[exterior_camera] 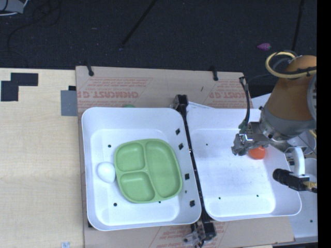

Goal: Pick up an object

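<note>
— Where's the arm?
— It reaches in from the right, its orange band uppermost and the grey wrist below it, tilted down and to the left.
— And the gripper (243, 144)?
— Low at the arm's left end, a small metallic cluster; its state is too small to tell.
</note>
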`<move>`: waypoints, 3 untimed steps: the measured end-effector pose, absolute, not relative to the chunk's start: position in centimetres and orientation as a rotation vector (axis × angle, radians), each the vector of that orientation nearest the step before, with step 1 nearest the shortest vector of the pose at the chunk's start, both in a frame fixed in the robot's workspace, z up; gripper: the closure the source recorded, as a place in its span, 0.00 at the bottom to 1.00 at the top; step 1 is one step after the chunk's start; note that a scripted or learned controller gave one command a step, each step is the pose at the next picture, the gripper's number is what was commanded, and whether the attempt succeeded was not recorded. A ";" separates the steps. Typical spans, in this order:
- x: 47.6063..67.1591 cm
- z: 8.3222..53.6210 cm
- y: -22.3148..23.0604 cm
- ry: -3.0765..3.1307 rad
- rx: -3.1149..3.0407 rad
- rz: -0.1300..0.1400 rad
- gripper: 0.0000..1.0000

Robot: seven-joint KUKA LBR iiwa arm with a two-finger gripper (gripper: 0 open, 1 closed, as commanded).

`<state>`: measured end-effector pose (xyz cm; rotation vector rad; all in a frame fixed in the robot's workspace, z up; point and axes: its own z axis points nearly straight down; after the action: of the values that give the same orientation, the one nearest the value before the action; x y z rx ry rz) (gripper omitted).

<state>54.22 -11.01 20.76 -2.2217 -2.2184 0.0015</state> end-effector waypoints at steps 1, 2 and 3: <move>55.2 20.2 -5.8 -2.222 -2.215 0.002 1.00; 55.9 20.3 -1.0 -2.223 -2.215 0.001 1.00; 57.4 20.7 4.9 -2.225 -2.213 0.000 1.00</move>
<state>57.38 4.87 20.69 -2.2131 -2.2251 -0.0004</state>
